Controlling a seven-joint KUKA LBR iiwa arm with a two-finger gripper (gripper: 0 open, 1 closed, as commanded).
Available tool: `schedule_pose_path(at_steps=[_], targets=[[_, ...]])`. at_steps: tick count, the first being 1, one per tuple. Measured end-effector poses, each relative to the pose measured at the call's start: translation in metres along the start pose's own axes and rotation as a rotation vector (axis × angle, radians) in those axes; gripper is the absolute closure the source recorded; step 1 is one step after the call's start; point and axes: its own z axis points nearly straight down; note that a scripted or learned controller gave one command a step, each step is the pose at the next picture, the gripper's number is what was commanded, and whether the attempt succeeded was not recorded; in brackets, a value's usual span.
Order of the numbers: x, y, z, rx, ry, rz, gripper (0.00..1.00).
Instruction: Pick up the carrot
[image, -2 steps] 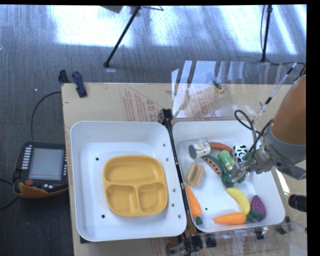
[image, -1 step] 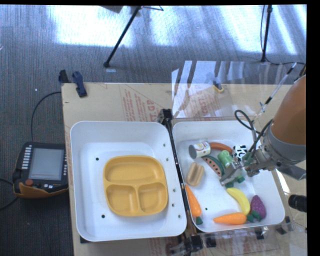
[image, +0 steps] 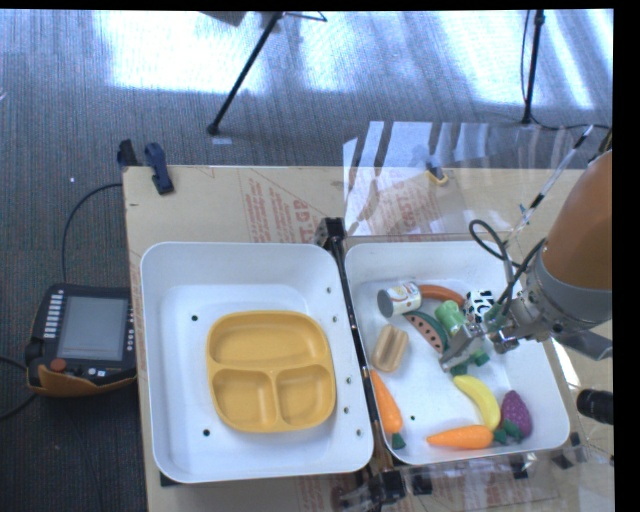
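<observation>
The hand (image: 468, 352) hangs over the middle of the right bin (image: 555, 400), apparently searching; whether it is open or closed cannot be told. Two carrots lie apart from it: one (image: 387, 402) at eight o'clock, another (image: 461, 437) at six, beside the banana (image: 480, 397).

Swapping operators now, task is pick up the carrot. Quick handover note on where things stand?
Tool: low in the right bin, among the toys at its middle; whether it grips anything cannot be told.
Carrots: two candidates, both lying in the right bin. One carrot lies against the bin's left wall; the other carrot lies by the front edge, beside the banana and grapes. Neither is at the tool.
Left bin: holds the yellow divided plate.
Done: no carrot lifted.
Left: reach a carrot, grasp, lift.
</observation>
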Motion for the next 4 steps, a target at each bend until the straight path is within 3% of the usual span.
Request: schedule_pose_path(at_steps=[1,2,3,4], targets=[[0.001,-0.001,-0.008,0.007,0.004,-0.002,1.00],[0.001,-0.001,-0.007,0.007,0.004,0.000,0.00],[0.029,0.015,0.092,-0.012,-0.008,0.139,0.00],[0.061,0.015,0.089,-0.016,-0.013,-0.190,0.00]])
